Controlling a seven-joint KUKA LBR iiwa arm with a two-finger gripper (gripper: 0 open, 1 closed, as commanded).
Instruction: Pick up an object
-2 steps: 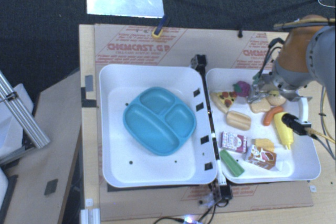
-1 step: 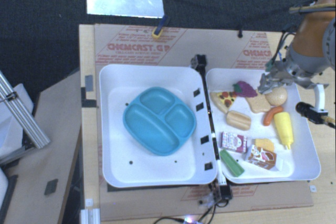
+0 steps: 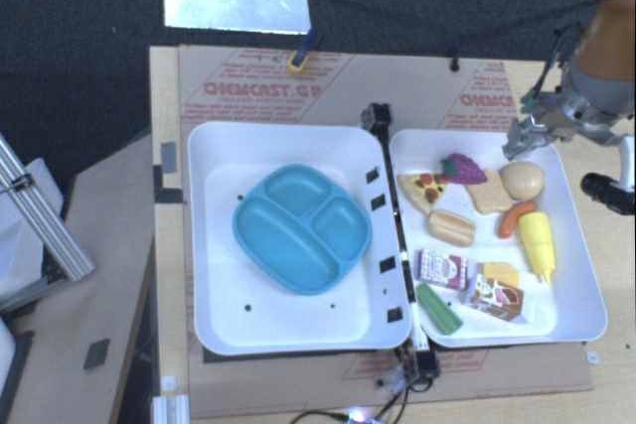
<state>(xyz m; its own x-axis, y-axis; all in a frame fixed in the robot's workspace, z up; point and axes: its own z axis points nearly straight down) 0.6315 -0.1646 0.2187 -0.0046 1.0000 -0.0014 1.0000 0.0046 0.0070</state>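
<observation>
Arm observed at the upper right of the camera view, entering from the right edge. The orange band [image 3: 608, 43] sits above and to the right of the gripper, with the grey wrist section [image 3: 586, 109] directly below the band. From the wrist, the gripper [image 3: 524, 136] extends down and to the left, its metallic tip being the lowest and leftmost visible part of the arm. A dark cable runs along the left side of the wrist, above the gripper. Nothing is seen between the gripper's tips.
</observation>
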